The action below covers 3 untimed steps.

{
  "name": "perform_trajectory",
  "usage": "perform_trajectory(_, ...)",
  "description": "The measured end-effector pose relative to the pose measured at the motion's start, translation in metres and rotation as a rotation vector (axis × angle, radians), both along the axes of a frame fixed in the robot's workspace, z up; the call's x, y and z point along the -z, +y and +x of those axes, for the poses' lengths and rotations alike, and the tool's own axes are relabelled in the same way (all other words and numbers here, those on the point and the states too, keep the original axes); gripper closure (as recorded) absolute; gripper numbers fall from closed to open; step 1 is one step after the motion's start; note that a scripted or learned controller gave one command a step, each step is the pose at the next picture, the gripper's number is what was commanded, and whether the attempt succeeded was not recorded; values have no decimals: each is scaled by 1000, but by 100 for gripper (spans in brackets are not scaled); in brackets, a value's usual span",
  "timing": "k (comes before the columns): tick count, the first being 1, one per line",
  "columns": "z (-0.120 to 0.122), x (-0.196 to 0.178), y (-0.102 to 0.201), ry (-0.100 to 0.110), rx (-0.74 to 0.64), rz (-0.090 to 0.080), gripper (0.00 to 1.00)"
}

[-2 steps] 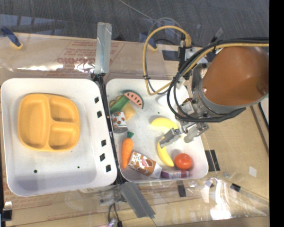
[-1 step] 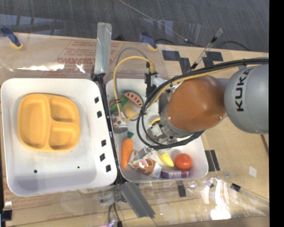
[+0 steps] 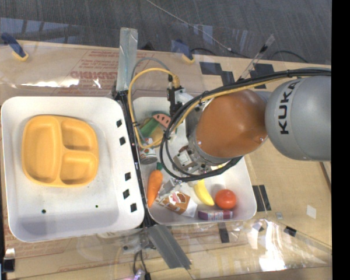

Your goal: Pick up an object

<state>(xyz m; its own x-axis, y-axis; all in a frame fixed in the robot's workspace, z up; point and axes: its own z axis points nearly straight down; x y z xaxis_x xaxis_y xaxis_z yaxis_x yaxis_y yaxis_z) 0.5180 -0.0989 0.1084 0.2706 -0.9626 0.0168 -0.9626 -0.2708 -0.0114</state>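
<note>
Carrot (image 3: 154,185) upright, tip toward bench front

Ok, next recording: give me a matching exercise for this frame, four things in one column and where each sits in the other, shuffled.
Things:
1. divided yellow plate
2. carrot
3. tomato
4. watermelon slice

Places:
A. right bin, near corner on the arm's side, beside the banana
B. left bin
C. right bin, far end, beside the yellow cable
D. right bin, along the wall next to the left bin

Pairs: 1-B, 2-D, 3-A, 4-C
</note>
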Motion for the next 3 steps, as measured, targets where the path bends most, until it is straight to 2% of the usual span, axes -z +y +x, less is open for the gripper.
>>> perform_trajectory(1, 3, 0, 3, -6, -81, 4, 0)
perform_trajectory(2, 15, 1, 0, -2, -289, 9, 0)
perform_trajectory(3, -25, -2, -11, -32, -315, -1, 0)
